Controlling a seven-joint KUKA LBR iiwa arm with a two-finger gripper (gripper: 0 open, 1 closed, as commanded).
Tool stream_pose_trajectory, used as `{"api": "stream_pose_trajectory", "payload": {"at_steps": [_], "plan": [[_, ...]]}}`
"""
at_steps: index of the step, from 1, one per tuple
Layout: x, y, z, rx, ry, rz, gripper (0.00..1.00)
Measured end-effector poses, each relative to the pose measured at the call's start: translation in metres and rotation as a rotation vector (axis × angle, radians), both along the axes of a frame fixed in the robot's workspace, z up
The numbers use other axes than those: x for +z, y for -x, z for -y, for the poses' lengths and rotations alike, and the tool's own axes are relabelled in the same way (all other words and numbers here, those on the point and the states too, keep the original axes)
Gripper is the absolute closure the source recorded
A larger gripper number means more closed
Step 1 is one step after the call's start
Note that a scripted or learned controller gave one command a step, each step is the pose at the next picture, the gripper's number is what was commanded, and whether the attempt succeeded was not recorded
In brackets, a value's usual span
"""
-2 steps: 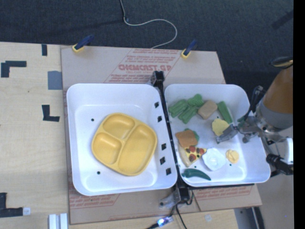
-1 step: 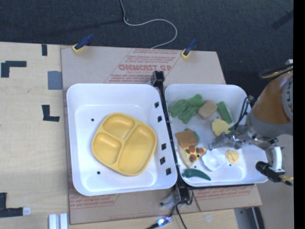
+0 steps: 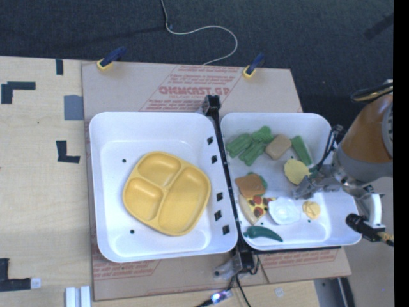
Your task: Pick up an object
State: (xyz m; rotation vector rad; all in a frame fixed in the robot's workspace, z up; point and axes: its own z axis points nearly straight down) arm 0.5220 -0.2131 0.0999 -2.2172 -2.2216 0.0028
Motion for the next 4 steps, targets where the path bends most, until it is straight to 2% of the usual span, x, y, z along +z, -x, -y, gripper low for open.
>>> {"api": "stream_pose_trajectory", "payload": {"at_steps": [1, 2, 3, 4], "plan": [[0.053, 0.0, -0.011, 0.0, 0.002, 0.006, 1.0], [0.105, 0.005, -0.003, -0.001, 0.002, 0.006, 1.0], [0.126, 0.004, -0.003, -0.001, 0.001, 0.004, 1.0], [0.121, 0.015, -0.05, 0.002, -0.001, 0.001, 1.0]]}}
